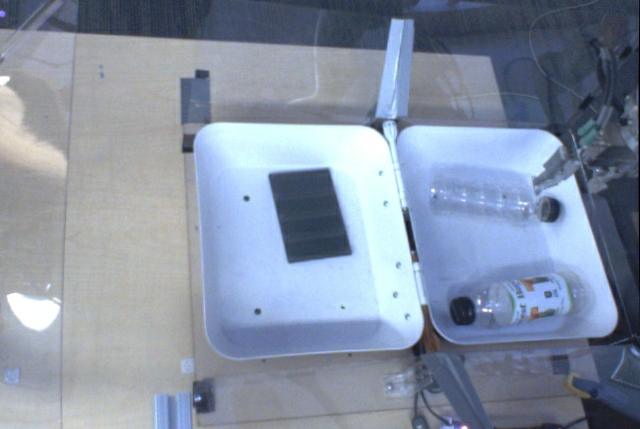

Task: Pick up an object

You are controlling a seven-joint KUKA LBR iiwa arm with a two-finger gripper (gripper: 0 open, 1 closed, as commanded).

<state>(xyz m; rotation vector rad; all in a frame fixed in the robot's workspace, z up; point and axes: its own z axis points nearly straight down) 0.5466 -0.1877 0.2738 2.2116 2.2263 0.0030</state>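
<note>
**Gripper at the right bin's far edge, two bottles lying inside**

You are looking down on a pale wooden bench that carries two shallow white bins side by side. In the left white bin you have one dark grey flat rectangular pad, ribbed across its face, lying flat a little above the bin's middle and turned slightly off square.

In the right white bin you have two bottles. A clear plastic bottle with a dark cap lies on its side in the upper half, its cap end pointing toward the right wall. A second clear plastic bottle with a white label and black cap lies on its side along the lower wall, cap pointing left toward the divider between the bins.

The gripper reaches in at the right bin's upper right corner, its grey tip slanting down to just beside the cap end of the upper bottle. You cannot tell from this view whether it touches the bottle, nor how the tool is set. Nothing shows in its grasp; both bottles rest on the bin floor.
</note>
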